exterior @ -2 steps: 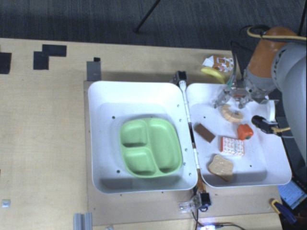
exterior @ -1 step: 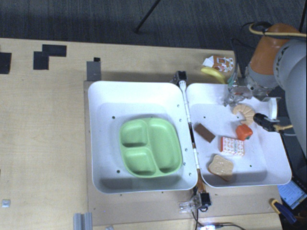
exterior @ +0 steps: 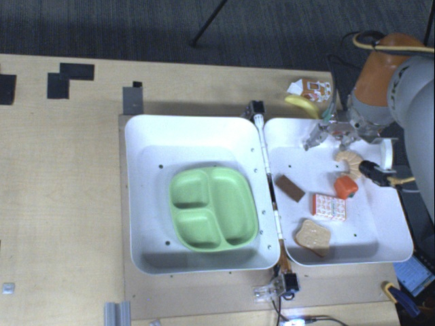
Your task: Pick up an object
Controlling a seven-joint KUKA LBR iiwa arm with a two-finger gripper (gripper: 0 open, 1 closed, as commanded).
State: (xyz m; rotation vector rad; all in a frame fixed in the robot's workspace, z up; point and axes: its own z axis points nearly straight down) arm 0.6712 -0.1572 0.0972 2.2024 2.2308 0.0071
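Wooden bench (exterior: 68,182), two white bins. Landmark: right bin (exterior: 391,240). Gripper (exterior: 331,136) over its far edge, fingers spread, holding nothing. Inside: orange block (exterior: 346,186), brown bar (exterior: 290,188), bread slice (exterior: 312,236).

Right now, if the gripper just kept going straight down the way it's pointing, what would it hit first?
Probably bare floor of the right bin. The gripper hangs over that bin's back part, with the tan piece a little toward the front. Depth is hard to judge from this slanted view.

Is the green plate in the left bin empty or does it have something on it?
Empty. The green plate lies flat in the left bin, and all three of its sections show bare green.
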